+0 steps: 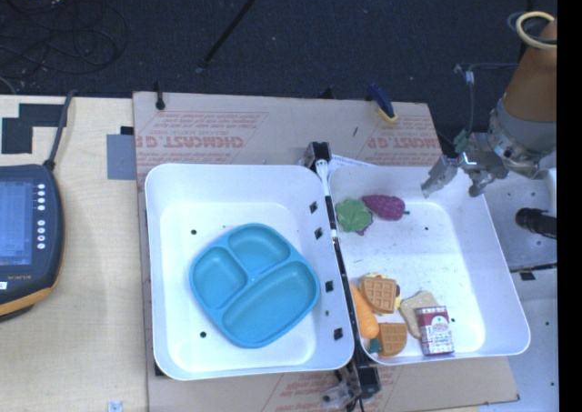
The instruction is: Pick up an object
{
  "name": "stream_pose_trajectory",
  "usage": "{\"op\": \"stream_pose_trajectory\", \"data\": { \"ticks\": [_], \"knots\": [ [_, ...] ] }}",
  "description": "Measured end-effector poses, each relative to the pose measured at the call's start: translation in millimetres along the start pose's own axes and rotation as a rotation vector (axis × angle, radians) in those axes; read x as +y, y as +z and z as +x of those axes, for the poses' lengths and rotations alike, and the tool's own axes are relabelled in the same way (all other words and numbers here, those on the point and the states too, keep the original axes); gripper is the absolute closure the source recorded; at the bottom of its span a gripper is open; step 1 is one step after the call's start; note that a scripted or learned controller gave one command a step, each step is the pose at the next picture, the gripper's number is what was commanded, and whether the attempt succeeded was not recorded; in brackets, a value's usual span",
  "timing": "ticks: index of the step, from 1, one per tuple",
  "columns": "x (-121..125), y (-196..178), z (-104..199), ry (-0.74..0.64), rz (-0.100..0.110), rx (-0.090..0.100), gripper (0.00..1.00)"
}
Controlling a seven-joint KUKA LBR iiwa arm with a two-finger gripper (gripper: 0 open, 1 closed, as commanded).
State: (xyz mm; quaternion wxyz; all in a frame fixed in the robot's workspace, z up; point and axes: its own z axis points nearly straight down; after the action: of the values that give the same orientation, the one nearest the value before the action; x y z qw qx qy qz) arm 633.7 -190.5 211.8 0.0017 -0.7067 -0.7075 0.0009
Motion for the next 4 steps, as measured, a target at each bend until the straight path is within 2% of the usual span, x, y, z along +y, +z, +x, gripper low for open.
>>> {"op": "stream_pose_trajectory", "data": {
  "ticks": [1, 2, 3, 4],
  "knots": [
    [9.2, 76.1, 20.4, 0.000, 0.004, 0.001, 0.00],
    [9.2, 128.5, 48.7, 0.000, 0.004, 0.001, 0.00],
    [10.9, 123.6, 94.1, 0.000, -0.002, -0.005, 0.00],
    [10.3, 125.4, 87.5, 0.001, 0.000, -0.001, 0.00]
  ]
}}
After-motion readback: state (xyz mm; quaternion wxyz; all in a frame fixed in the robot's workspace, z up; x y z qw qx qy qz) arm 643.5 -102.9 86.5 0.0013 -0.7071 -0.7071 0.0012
